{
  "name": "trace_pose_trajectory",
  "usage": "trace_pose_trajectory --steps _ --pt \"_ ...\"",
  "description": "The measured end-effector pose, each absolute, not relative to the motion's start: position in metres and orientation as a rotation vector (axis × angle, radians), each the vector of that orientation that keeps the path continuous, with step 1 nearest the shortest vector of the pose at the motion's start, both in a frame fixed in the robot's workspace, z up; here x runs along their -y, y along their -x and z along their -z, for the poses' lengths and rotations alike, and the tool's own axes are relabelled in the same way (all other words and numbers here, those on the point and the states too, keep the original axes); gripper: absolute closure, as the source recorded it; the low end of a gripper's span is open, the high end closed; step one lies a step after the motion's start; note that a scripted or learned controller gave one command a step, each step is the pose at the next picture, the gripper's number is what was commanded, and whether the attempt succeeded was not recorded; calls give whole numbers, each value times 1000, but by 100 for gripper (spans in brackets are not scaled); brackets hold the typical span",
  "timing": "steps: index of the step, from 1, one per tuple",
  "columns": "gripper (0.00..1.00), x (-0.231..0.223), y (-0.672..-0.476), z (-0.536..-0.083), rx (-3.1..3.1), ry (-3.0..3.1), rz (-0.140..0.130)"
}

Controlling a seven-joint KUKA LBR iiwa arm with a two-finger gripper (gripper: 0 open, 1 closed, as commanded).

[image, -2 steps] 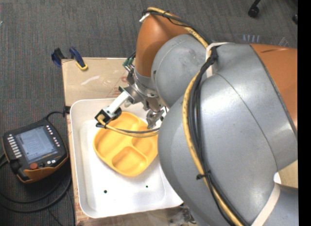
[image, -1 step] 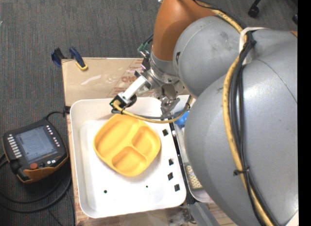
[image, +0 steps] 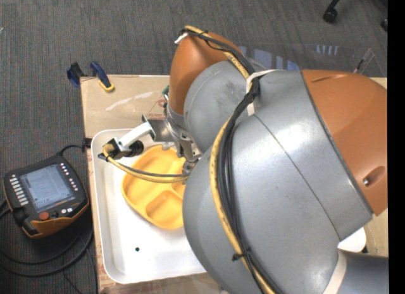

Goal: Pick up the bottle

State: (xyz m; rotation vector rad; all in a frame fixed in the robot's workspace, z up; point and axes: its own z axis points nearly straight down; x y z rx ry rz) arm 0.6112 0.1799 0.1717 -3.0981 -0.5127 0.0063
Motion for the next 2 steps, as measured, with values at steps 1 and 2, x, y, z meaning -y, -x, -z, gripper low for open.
trace_pose_trajectory --steps 1,2 --pt "0 -214 -619 -98 483 3103 -14" --pt "100 -206 -607 -97 457 3103 -114"
